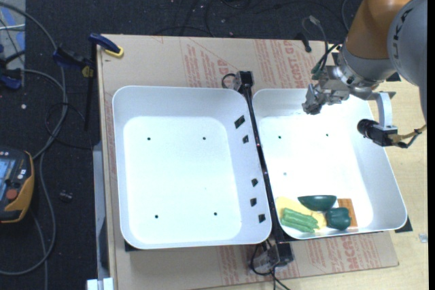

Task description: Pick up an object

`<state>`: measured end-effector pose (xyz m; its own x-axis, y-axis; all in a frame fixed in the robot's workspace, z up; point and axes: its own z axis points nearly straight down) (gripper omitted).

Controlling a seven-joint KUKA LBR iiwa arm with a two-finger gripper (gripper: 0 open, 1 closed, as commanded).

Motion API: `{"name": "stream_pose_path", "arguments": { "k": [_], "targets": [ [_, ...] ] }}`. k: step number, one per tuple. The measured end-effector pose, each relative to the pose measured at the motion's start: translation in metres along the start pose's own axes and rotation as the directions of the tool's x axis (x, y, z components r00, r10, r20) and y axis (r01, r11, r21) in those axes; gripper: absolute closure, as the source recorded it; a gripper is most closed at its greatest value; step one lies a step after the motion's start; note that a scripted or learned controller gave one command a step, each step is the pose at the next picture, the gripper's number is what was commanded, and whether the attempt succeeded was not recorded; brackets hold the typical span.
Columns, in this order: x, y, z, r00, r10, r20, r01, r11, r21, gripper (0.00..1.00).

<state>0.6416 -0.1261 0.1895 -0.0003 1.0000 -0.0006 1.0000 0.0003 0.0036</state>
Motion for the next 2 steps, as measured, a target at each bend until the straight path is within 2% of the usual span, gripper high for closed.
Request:
{"name": "stream_pose_path", "arguments": {
  "k": [1, 2],
  "targets": [
    [-0.004, 0.009, -0.059, 1.000, 0.000, 0.000, 0.000, 1.000, -0.002, 1.00],
    [-0.004, 0.009, -0.078, 1.000, 0.000, 0.000, 0.000, 1.000, 0.002, 1.00]
  ]
}}
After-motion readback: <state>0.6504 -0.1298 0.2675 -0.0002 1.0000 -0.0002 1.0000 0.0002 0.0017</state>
